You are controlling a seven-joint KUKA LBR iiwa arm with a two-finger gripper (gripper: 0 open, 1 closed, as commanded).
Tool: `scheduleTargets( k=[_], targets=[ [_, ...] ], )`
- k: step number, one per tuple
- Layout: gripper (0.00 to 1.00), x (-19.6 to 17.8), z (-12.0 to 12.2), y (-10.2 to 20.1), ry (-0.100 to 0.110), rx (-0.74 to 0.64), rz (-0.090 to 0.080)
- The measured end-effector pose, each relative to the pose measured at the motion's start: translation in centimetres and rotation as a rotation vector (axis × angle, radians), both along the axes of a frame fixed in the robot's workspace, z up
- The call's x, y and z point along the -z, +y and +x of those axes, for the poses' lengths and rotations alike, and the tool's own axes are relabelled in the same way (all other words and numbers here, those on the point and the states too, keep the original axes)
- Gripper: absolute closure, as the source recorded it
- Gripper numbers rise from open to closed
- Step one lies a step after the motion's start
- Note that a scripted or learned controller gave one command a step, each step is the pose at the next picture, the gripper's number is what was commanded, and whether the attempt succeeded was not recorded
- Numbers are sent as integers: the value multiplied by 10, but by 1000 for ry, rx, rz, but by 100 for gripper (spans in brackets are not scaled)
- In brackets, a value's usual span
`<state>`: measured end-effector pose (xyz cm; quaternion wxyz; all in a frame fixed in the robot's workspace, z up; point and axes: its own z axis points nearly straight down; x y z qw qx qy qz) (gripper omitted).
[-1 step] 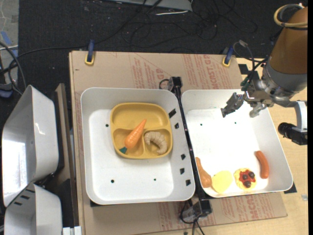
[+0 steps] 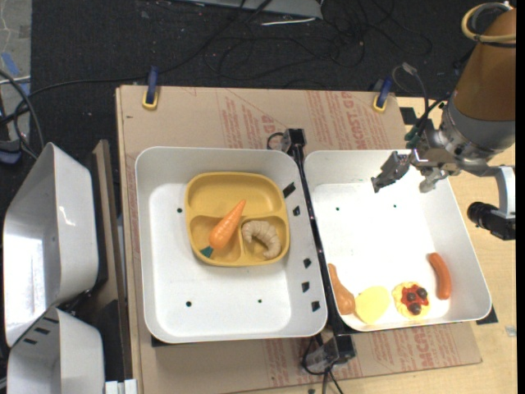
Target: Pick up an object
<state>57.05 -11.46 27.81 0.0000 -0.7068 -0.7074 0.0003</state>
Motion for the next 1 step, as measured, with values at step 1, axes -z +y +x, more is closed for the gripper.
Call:
scheduleTargets(
  k=[1],
  targets=[
    [0, 54, 9, 5, 4, 1, 1]
  ],
)
